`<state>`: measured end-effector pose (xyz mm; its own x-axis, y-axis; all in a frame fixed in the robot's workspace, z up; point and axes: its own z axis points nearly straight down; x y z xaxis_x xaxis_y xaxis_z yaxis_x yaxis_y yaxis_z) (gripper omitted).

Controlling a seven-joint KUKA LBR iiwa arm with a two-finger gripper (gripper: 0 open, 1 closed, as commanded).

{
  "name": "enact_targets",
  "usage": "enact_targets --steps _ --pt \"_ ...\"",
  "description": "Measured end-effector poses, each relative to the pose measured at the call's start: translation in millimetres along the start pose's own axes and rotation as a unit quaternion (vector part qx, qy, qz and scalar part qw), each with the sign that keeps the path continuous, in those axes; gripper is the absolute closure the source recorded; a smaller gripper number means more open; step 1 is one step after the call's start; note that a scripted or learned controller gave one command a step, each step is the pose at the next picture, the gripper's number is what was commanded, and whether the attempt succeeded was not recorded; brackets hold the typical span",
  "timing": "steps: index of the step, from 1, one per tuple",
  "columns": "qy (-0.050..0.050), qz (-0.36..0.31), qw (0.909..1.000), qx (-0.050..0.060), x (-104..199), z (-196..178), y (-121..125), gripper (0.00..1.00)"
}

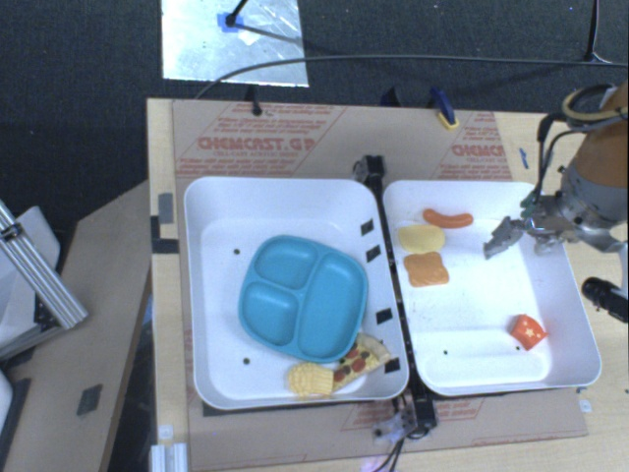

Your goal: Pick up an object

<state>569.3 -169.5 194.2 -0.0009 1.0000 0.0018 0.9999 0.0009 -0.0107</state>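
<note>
- The arm [598,165] comes in over the right edge of the right bin [560,357], its orange band high at the far right corner and the wrist angled down and to the left.
- The gripper [513,234] hangs over the right bin's far right part, fingers pointing left and slightly downward; the two dark fingers stand apart with nothing between them.
- In the right bin, a red sausage [447,219] lies near the far edge, a yellow oval piece [421,238] just in front of it, and an orange slice [427,269] touching or just beside the yellow piece on its near side, all toward the bin's left edge.
- A small red-orange block [528,331] sits near the right bin's near right corner, well apart from the gripper.
- The left bin [211,264] carries a blue divided plate [303,298] in its middle; a corn cob [310,379] and a pizza slice [361,358] lie along its near edge.
</note>
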Motion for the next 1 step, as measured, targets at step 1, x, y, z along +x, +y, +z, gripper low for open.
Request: enact_targets --steps 1 --pt "-0.001 -0.001 1.0 -0.006 0.3 -7.1 3.0 0.0"
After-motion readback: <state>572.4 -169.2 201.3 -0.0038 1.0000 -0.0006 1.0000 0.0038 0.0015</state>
